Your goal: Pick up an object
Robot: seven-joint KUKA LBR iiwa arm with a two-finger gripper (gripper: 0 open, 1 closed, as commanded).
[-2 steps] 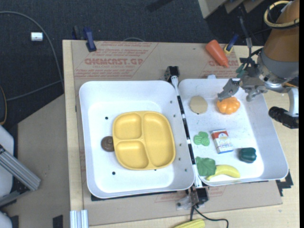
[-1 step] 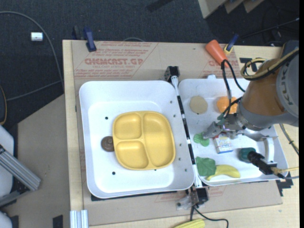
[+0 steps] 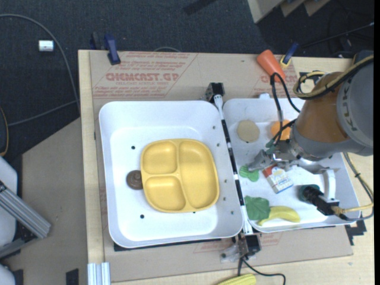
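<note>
Several items crowd my gripper (image 3: pixel 265 161) beside small box (image 3: pixel 280 181); grip state unclear; risk nudging box, missing.

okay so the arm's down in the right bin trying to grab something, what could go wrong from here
1. The gripper sits among crowded items: a small green piece, a small packet and an orange object. It may nudge them or come up with nothing.
2. It works close to the divider between the bins, so a sideways move could bump it.
3. The banana and green leaf-shaped item lie near the front wall, awkward to reach.
</note>
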